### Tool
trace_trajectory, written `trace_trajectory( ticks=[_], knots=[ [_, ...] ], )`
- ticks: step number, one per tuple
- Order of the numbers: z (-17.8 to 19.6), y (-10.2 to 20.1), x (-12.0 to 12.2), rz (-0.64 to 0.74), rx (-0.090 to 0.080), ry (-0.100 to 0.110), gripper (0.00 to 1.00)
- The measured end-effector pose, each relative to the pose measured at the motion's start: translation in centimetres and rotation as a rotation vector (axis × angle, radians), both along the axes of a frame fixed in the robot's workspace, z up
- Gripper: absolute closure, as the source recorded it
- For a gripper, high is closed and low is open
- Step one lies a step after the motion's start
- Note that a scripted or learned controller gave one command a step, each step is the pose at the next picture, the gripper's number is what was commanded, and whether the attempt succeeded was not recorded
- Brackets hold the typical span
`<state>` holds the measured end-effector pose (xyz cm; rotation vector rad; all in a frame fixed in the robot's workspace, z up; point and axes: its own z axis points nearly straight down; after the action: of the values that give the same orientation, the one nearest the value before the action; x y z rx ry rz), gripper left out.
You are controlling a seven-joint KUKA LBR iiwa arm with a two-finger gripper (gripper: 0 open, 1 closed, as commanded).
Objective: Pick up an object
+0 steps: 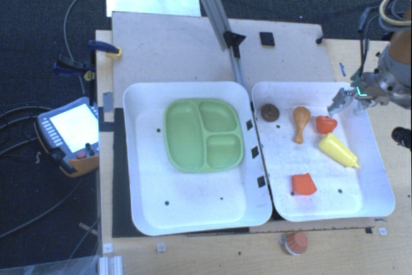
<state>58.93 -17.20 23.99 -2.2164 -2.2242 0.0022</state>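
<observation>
An orange block [304, 184] lies nearest in the right bin [380, 203]; beyond it a yellow piece [338, 151], then a red piece [326, 124] just beside it; a drumstick [300, 122] and a brown ball [269, 113] sit further left; the gripper [342, 102] hovers at the bin's far right rim, above the red piece, whether its fingers are spread or pressed I cannot tell; the left bin [148, 203] bears a green tray [203, 134].

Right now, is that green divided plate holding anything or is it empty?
Empty. The green plate lies flat in the left bin, and all three of its compartments show bare green.
</observation>
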Motion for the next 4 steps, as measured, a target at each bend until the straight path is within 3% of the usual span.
trace_trajectory(
  ticks=[1, 4],
  knots=[
    [0.2, 0.0, 0.1, 0.001, -0.001, -0.004, 0.0],
    [-15.4, -0.3, -1.1, -0.003, -0.001, -0.004, 0.0]
  ],
)
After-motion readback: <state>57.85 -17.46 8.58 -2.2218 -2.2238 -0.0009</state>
